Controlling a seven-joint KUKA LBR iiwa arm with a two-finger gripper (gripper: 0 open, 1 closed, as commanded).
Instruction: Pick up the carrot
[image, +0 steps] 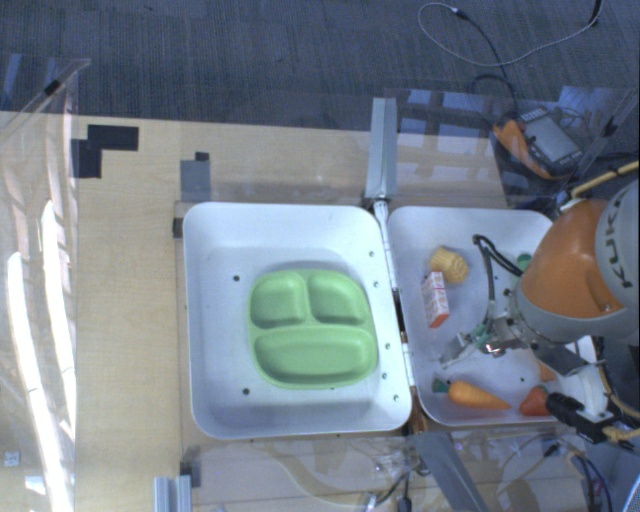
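Orange carrot (476, 396) with green stem end lies flat near the right bin's (420, 300) front edge; tip pointing right.

The bench (120, 330) looks like pale matt wood; both bins (210, 300) are smooth white plastic, the green tray (310, 330) matt plastic.

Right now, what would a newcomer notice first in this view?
The bright green divided plate stands out first, lying in the middle of the left bin. Next comes the arm's orange band, looming over the right bin. Below it, the carrot lies near that bin's front edge, close to the gripper.
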